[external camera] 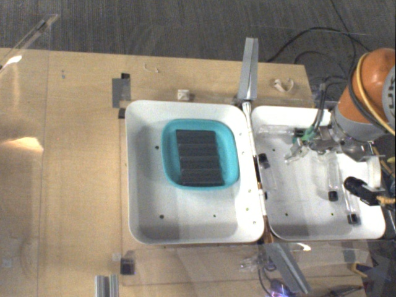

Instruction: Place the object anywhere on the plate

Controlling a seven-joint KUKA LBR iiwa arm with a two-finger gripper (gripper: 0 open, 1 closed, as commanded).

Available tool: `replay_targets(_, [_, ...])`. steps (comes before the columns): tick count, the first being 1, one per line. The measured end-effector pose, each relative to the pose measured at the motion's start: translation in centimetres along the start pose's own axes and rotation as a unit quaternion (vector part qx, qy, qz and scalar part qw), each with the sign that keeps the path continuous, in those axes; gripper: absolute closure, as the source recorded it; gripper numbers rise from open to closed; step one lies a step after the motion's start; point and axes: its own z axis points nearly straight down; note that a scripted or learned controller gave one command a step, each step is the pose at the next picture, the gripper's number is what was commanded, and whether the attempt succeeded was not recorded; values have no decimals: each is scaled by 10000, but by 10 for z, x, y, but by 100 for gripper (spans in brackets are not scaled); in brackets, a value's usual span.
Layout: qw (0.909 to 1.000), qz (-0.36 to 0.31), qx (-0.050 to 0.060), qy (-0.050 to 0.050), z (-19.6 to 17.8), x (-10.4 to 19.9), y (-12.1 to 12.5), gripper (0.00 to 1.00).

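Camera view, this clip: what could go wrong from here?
The dark object already covers most of the teal plate, so anything else set there may land on it and slide off. The gripper is over the right bin, with the wall between the bins to cross.

The arm [371, 98] was grey with a broad orange band above its wrist, and green and black cables ran beside it.

Fixed overhead cam, slanted down on both bins [142, 228].
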Motion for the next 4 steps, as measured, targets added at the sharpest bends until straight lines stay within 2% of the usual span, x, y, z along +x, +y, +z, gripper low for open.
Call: replay_targets(4, [10000,0,-2,1,0,0,0,0])
